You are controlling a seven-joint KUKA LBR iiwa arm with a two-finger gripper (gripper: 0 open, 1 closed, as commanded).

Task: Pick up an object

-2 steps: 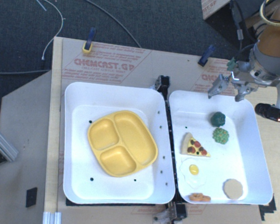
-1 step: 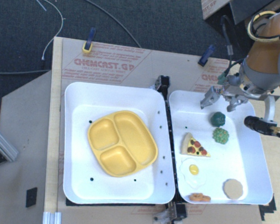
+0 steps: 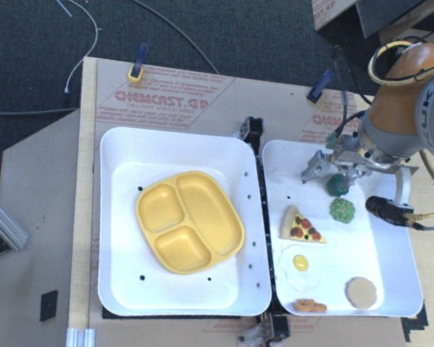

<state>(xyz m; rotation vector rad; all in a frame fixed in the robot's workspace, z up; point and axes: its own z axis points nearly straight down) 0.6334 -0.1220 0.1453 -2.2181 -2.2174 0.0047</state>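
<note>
Green ball [image 3: 337,185] half hidden between the hand's [image 3: 332,176] spread fingers, grip unclear.

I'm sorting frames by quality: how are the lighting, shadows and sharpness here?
Camera view: even, soft light, with the white bins bright and nearly washed out; the yellow tray casts only a faint shadow; the whole frame is slightly soft, so the small food items, such as the pizza slice, lack fine detail; the gripper is too blurred to read.
</note>
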